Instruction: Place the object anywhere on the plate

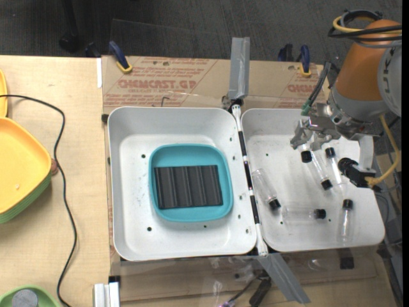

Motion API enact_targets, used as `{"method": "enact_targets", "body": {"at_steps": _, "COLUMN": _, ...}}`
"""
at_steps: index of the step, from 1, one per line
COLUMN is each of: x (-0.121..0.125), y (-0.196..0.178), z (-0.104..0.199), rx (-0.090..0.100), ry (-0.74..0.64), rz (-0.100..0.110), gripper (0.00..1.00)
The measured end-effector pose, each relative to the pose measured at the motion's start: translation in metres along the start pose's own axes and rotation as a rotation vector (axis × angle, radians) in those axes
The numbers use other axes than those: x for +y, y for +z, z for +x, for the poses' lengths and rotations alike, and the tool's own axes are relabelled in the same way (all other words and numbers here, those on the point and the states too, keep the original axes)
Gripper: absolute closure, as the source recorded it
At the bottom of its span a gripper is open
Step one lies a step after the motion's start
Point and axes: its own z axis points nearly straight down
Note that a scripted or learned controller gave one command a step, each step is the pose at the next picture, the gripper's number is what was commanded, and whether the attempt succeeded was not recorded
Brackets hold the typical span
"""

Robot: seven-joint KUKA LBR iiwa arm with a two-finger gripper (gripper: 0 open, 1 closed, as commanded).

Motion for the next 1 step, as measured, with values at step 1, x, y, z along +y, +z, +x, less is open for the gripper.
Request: {"method": "enact_targets", "body": {"at_steps": 1, "x": 0.0001, "y": -0.0002, "z": 0.0, "rx": 0.0, "ry": 0.0, "rz": 0.0, "gripper": 0.0}}
